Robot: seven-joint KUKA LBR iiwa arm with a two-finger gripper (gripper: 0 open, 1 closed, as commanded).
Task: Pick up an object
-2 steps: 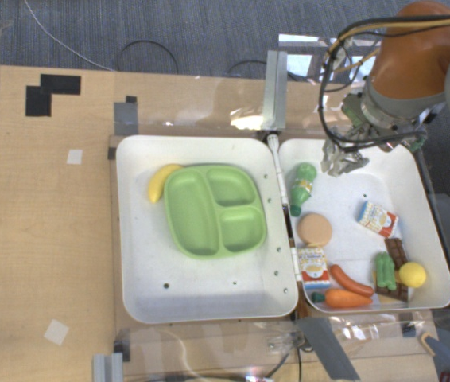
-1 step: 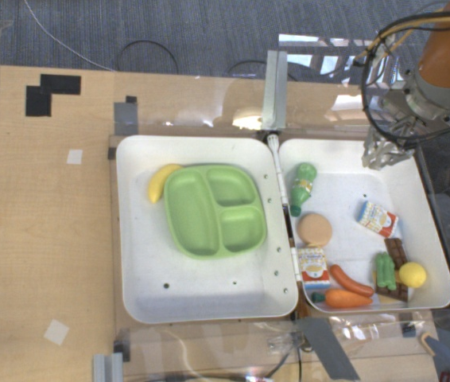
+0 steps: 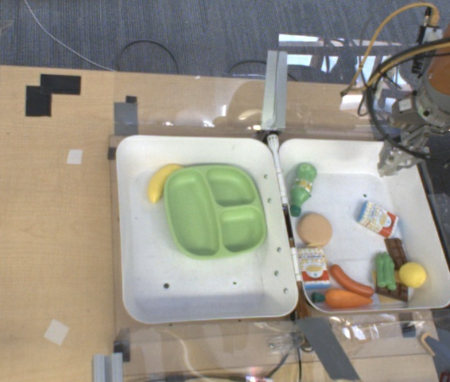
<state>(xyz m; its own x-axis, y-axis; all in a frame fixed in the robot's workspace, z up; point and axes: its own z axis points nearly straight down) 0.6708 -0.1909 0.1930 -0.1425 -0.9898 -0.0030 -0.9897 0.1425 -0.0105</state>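
Objects for picking are gathered in the right bin [image 3: 416, 177], one of two shallow white bins set side by side on a pale wooden bench [image 3: 42, 237]. Grey carpet is seen beyond the bench, with thin cables lying on it. Black patches are marked on the bench far to the left of the right bin. The left bin [image 3: 201, 301] touches the right bin along a shared metal divider; it holds a green sectioned tray [image 3: 213, 210] with a banana [image 3: 160, 180] at the tray's far left edge.

Inside the right bin, a green bottle [image 3: 301, 184] lies near its left wall. Below the bottle a round tan disc [image 3: 315, 229] is placed, and below that a small carton [image 3: 313, 263]. A sausage [image 3: 350, 278] and a carrot [image 3: 347, 298] lie at the bin's near edge. A small white carton [image 3: 378, 218] sits near the bin's middle. Toward the near right corner, a chocolate bar [image 3: 397, 255], a green piece [image 3: 384, 270] and a lemon [image 3: 412, 274] are grouped closely.

The gripper [image 3: 394, 161] is seen above the bin's far right corner, under the grey arm [image 3: 448, 94] and its orange band. Nothing is seen between its fingers; whether they are parted cannot be told.
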